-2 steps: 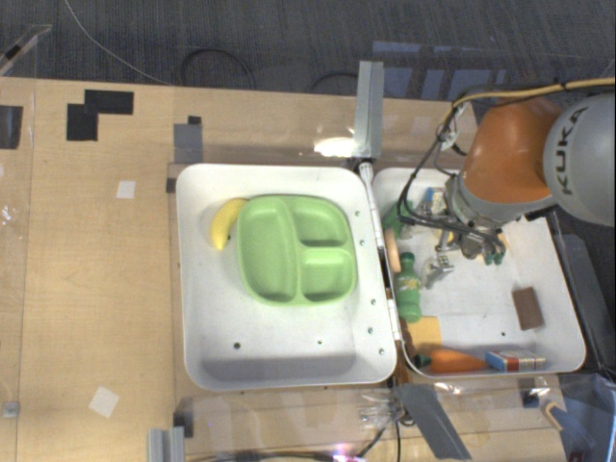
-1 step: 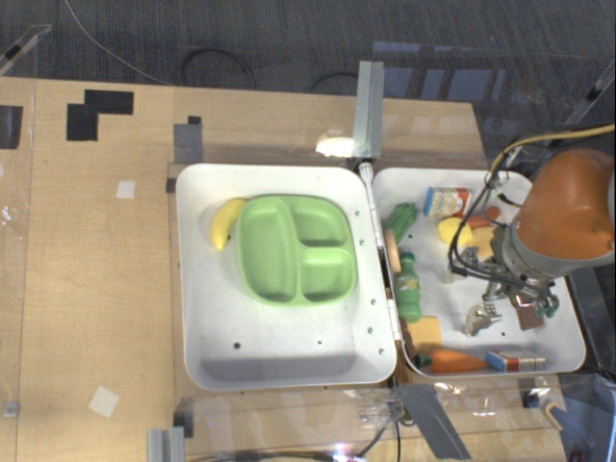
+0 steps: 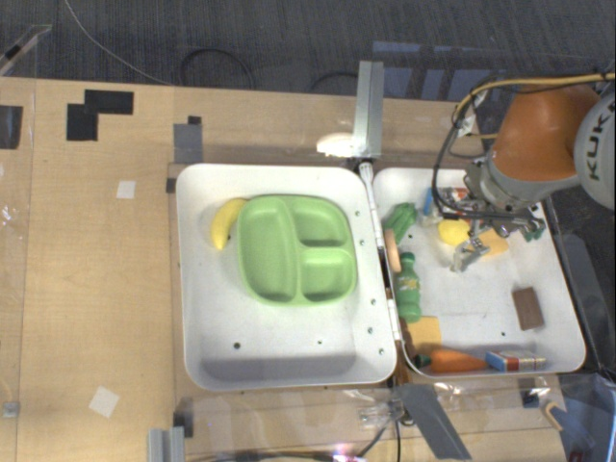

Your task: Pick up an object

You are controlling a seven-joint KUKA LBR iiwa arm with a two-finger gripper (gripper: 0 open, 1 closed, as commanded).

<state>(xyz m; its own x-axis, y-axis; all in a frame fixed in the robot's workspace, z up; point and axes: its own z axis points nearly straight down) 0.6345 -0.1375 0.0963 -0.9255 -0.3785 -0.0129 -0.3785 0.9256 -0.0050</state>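
target: yellow object (image 3: 452,231), right bin (image 3: 558,296), upper middle, directly under the tool (image 3: 469,254). Rounded blob, kind unclear; lemon-like toy is my guess.
next to it: flat yellow-orange piece (image 3: 493,244), touching or just beside on the right. Can't tell which.
handling (judgement): looks light, plastic or foam, smooth and curved, so likely to squirt out of a two-finger pinch. Not fragile.
grip point (judgement): across the widest middle, square on; avoid catching the flat piece with it.
tool: hangs low over the target, metal parts visible, but open or closed, can't tell. Nothing visibly held.
bin left wall: green items (image 3: 406,258) stacked along it, orange carrot-like thing (image 3: 457,361) and a small blue-red piece (image 3: 515,362) at the bottom edge, brown block (image 3: 526,307) right of centre. All well apart from the target.
left bin (image 3: 202,287): green divided tray (image 3: 294,248), banana (image 3: 224,222) touching its left rim.
counter (image 3: 87,287): wood, bears both bins.
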